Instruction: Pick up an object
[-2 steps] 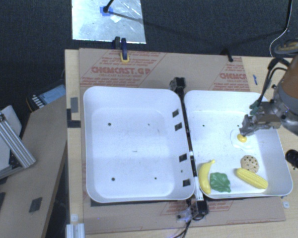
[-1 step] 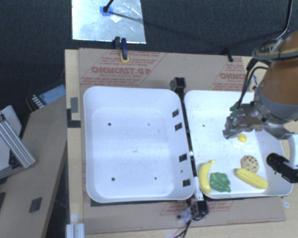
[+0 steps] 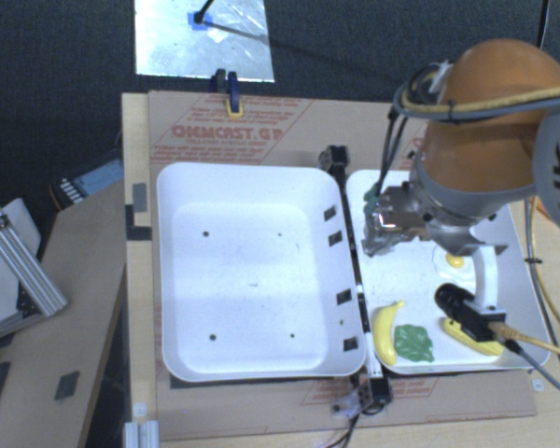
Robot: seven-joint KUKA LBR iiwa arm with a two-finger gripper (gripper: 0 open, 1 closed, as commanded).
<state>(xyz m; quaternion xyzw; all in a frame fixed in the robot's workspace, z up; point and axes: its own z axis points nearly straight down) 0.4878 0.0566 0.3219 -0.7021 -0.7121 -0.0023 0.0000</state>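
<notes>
My gripper (image 3: 381, 238) hangs low over the far left part of the right bin (image 3: 420, 278), under the big orange wrist band. A yellow banana (image 3: 385, 332) lies at the bin's near left corner. A green lumpy object (image 3: 413, 343) rests against the banana's right side. A small yellow piece (image 3: 455, 261) peeks out just right of the gripper. Another yellow object (image 3: 476, 342) lies near the front right. The gripper stands well behind the banana and the green object, and I see nothing between its tips.
The left bin (image 3: 252, 269) sits beside the right one, with a black divider with clips (image 3: 350, 269) between them. Both rest on a cardboard sheet (image 3: 233, 129). A metal plate (image 3: 203, 26) lies at the back.
</notes>
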